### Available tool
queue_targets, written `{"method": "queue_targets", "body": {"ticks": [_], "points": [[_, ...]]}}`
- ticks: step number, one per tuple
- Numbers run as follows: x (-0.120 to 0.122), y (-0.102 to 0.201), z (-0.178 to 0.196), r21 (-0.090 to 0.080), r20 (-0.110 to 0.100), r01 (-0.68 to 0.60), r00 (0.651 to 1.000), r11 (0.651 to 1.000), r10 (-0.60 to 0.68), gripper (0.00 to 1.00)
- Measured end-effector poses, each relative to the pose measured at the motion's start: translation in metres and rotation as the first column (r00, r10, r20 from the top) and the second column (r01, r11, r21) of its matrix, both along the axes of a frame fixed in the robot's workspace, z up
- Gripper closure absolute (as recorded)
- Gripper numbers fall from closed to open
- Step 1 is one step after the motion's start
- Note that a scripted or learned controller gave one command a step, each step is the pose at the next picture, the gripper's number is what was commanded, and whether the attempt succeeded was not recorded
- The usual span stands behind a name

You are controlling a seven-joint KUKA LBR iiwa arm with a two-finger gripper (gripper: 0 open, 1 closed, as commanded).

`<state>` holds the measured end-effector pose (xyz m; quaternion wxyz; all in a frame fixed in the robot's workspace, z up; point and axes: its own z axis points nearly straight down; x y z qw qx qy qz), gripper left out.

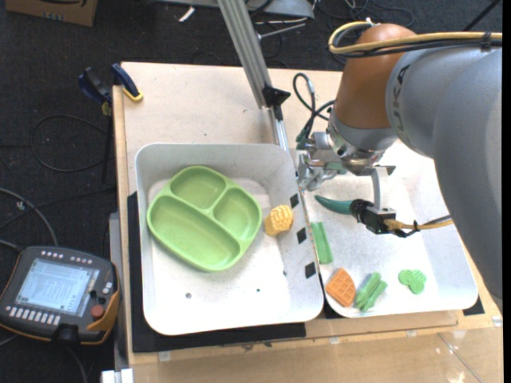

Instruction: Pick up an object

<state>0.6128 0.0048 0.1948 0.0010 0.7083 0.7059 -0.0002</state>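
Bench, two white bins: left bin [160, 309] holds green plate [204, 216] and corn [278, 219]. My gripper [313, 174] hangs above the right bin [447, 286]; finger state I cannot tell. Nothing lifted; pick remains.

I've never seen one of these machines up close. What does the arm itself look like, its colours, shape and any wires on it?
The arm is thick, rounded and smooth grey, with a glossy orange band above the wrist. A yellow-and-black cable loops over that band, and thin black wires curl beside the wrist. Below sits a metal gripper, small beside the bulky arm.
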Motion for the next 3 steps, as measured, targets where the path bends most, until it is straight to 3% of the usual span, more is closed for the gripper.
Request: {"method": "queue_targets", "body": {"ticks": [1, 2, 3], "points": [[-0.001, 0.002, 0.0, 0.001, -0.001, -0.003, 1.0, 1.0, 0.003, 0.0], [0.03, -0.043, 0.001, -0.001, 0.002, 0.001, 1.0, 1.0, -0.001, 0.0], [-0.017, -0.111, -0.038, 0.001, -0.008, 0.005, 1.0, 1.0, -0.005, 0.0]]}}
